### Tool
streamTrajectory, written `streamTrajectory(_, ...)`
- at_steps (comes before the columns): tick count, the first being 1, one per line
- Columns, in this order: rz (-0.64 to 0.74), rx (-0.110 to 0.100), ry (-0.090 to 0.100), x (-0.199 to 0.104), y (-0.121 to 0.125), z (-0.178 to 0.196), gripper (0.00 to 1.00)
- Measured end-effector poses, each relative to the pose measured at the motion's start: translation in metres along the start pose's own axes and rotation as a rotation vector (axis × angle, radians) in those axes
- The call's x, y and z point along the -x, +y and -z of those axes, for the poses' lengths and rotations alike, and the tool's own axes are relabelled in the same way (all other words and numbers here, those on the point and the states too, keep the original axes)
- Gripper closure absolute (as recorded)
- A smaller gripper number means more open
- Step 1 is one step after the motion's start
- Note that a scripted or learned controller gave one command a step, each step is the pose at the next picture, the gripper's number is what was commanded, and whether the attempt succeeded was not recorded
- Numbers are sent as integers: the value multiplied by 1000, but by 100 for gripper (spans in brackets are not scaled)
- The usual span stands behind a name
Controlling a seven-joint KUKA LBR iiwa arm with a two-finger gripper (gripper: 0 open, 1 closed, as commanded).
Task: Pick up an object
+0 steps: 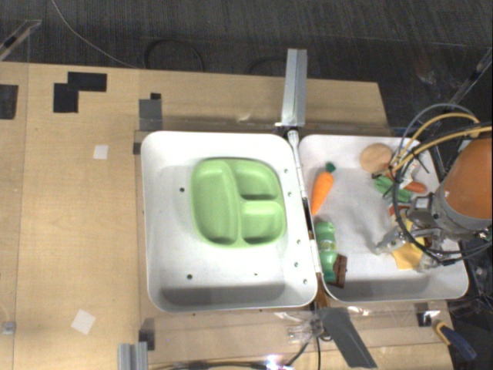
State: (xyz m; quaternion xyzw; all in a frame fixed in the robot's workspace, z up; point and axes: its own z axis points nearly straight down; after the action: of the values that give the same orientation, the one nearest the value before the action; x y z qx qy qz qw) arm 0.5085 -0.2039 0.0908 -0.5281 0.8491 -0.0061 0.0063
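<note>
My gripper (399, 240) is low in the right bin (362, 284), near its right side, below the arm's orange band (471, 177). A yellow object (406, 257) lies right under it, partly covered by it. Further left lie an orange toy carrot (320, 190) with a green top and a green bottle (326, 237), end to end along the bin's left wall. A small dark brown block (340, 269) sits by the bottle's lower end. A tan round piece (375, 157) rests at the back. Small green and orange items (387, 184) lie half hidden behind the cables.
The left bin (166, 272) holds a green divided plate (236, 200). Yellow and black cables (420, 141) loop over the right bin's back right corner. A metal post (294, 87) stands behind the divider between the bins.
</note>
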Motion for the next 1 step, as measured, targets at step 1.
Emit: streamTrajectory(1, 106, -2, -1, 1, -1, 0, 0)
